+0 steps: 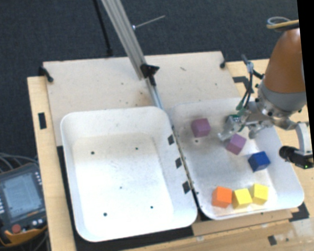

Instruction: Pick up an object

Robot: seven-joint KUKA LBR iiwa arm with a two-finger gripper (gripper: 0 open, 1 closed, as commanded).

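The right bin (202, 162) holds several small cubes. A purple cube (200, 127) sits near its far left. A second purple cube (236, 143) lies tilted in the middle, right under my gripper (233, 131), which touches or nearly touches its top. A blue cube (259, 161) lies just right of and nearer than that. Along the bin's near edge stand an orange cube (222, 196) and two yellow cubes (242, 197) (260, 193) in a row. The arm's orange-banded wrist (285, 69) leans in from the right.
The left bin (117, 118) adjoins the right one at a shared rim. A slanted aluminium pole (128, 36) rises from the bench behind the bins. A handheld control pendant (17, 198) lies off the bench at the left.
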